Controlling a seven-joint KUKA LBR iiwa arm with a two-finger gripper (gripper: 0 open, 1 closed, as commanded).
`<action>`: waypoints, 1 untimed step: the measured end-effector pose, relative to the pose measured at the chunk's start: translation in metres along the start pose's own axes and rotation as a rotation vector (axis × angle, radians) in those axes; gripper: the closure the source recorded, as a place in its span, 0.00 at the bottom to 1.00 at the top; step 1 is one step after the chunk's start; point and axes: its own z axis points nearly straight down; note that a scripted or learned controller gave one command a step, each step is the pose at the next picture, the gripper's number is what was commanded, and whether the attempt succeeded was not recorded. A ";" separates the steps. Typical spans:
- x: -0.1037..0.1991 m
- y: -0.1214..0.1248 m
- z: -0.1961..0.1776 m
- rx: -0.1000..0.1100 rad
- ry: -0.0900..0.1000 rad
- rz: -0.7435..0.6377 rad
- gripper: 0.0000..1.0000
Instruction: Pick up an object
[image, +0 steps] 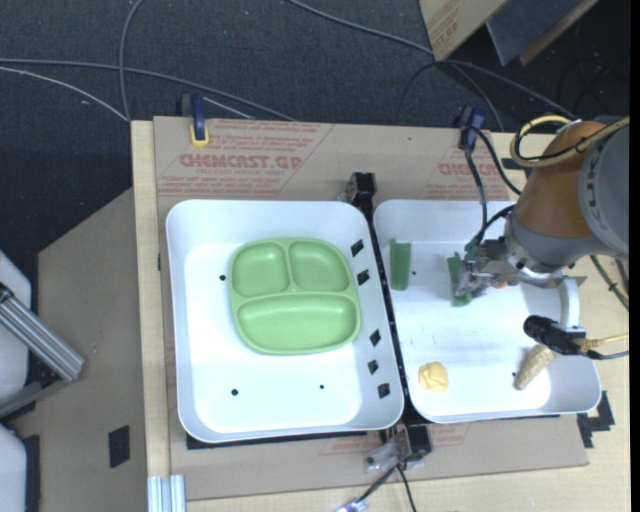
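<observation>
Gripper (468, 285) in the right bin (480, 405), its grip impossible to tell; green block (400, 264) lies just left.

The arm (608, 190) is a thick, rounded grey body with a smooth matte shell. Above the wrist runs a broad orange band (556, 195), glossy and curved like a collar. Below it sits a paler grey ring, then a cluster of metal parts at the gripper (470, 277), silver and dark, with small fittings too fine to make out. A yellow cable (540, 127) loops over the top of the orange band, and a black cable (490, 190) trails past it. A white bracket (571, 300) hangs from the wrist with a black plug (552, 335) and thin wires beside it.
</observation>
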 end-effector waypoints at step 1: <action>0.003 0.004 -0.044 0.001 -0.004 -0.001 1.00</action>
